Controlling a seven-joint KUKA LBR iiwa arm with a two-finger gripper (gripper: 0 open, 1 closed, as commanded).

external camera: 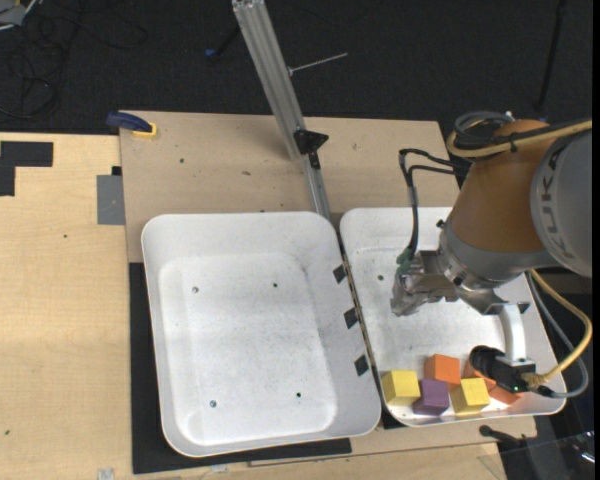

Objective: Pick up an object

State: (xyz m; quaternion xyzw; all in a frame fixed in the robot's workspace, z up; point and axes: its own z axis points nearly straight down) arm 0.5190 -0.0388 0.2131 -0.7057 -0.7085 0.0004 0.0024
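Blocks in the right bin [375, 230], at its 6 o'clock: two yellow [401, 384], two orange [443, 368], one purple [435, 396]. Hand [412, 298] at 12 o'clock from them; whether it is apart or together, I cannot tell.

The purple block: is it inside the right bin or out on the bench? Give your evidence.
Inside. The purple block lies on the right bin floor near its front rim, between two yellow blocks.

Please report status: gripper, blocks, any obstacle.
Gripper over right bin, nothing seen held. Blocks clustered at bin's near edge, untouched. Path to them looks clear.
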